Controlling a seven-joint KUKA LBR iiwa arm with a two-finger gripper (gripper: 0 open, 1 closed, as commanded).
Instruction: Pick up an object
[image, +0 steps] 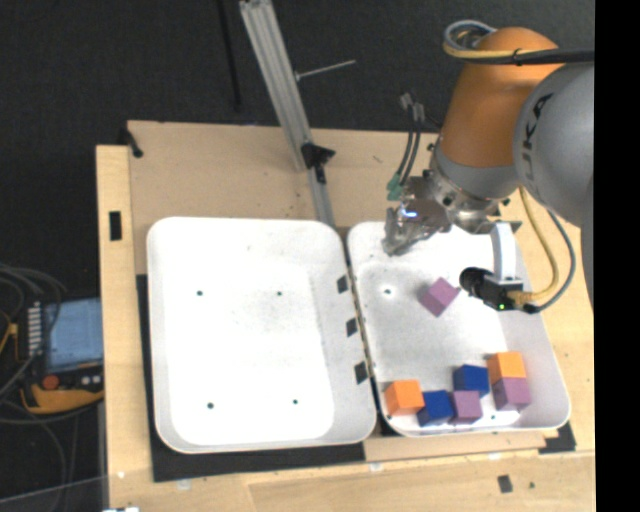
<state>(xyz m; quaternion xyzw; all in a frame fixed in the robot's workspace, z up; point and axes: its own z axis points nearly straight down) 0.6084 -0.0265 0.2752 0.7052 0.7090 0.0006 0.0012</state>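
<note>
The jaws (405, 232), seemingly empty though their state cannot be told, are seen at the right bin's (535, 350) far-left corner, the purple block (438, 296) lying nearest, toward the middle.

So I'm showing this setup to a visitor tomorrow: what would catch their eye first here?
Probably the big grey arm with its orange band reaching in from the right, its pincer hanging over the far end of the right bin. Next, the coloured blocks: a lone purple block mid-bin and a cluster of orange, blue and purple ones along the near edge. The left bin beside it is plain white.
</note>
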